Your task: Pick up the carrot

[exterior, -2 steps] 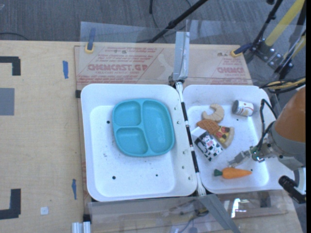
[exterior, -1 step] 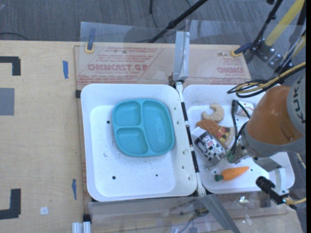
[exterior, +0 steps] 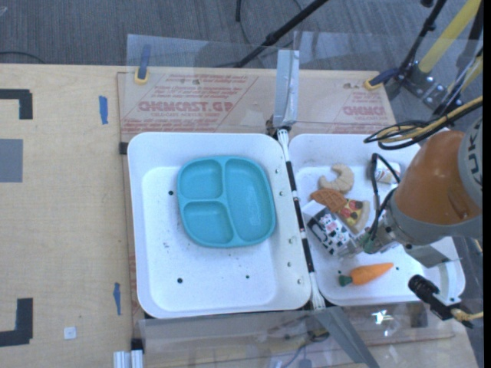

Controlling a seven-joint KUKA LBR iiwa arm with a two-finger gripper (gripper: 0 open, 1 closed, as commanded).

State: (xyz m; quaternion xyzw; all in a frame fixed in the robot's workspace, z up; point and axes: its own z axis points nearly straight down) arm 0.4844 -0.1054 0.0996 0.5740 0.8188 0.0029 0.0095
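An orange carrot with a green stem end lies flat near the front of the right bin, pointing right. My gripper hangs just above and behind it, beside the black-and-white toy, under the orange band of the arm. Nothing shows between the gripper and the carrot; the two look apart.
The right bin also holds a tan curved piece, a pizza slice and a black-and-white spotted toy. A teal divided plate sits in the left bin. A metal divider runs between the bins.
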